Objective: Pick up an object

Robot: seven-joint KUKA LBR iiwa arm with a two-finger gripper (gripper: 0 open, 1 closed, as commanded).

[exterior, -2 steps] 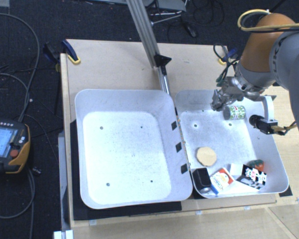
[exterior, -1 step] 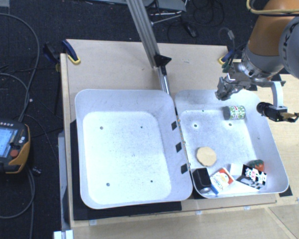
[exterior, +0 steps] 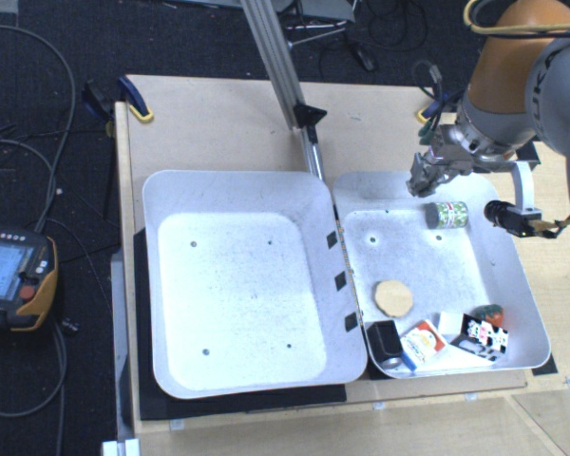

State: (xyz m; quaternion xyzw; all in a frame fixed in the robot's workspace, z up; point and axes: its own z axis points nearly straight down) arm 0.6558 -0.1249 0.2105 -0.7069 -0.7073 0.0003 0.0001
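A pale wooden bench [exterior: 228, 112] stands on dark carpet [exterior: 47, 84] strewn with cables [exterior: 19, 160].

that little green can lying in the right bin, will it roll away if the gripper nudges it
Probably. The green can looks cylindrical and lies on its side on the right bin floor, so a nudge from the gripper could roll it. It seems small, likely light, with a rounded, possibly slippery wall.

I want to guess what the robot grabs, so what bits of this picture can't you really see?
- The tool: small and dark in the camera view; open or shut is unclear.
- Green can: label too small to read.
- Items in the right bin's near corner, black box, orange-white packet, black-and-white toy: crowded together, overlapping, details blurred.
- Arm: cut off by the right edge.
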